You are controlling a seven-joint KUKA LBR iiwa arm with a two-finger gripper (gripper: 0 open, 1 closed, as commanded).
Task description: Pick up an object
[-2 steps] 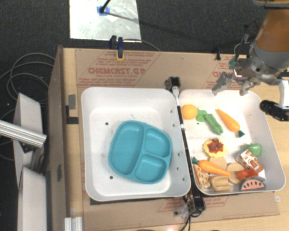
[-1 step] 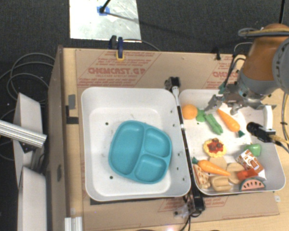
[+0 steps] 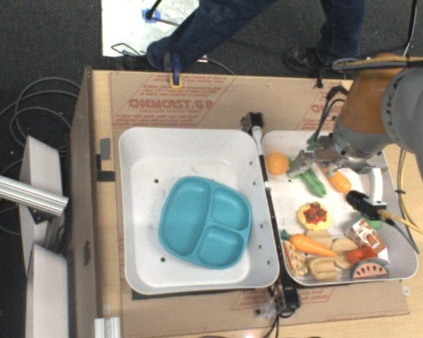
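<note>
Grey gripper (image 3: 301,166) hangs over my right bin (image 3: 407,253), beside the green vegetable (image 3: 313,181) and orange ball (image 3: 277,163); jaw state I cannot tell.

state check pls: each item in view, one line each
blue divided plate: upright, lying in left bin
orange ball: resting in right bin, upper left corner
green vegetable: lying flat, just below end effector
carrot: lying on its side
watermelon slice: flat, near the front rim
end effector: low over right bin, beside the orange ball
</note>
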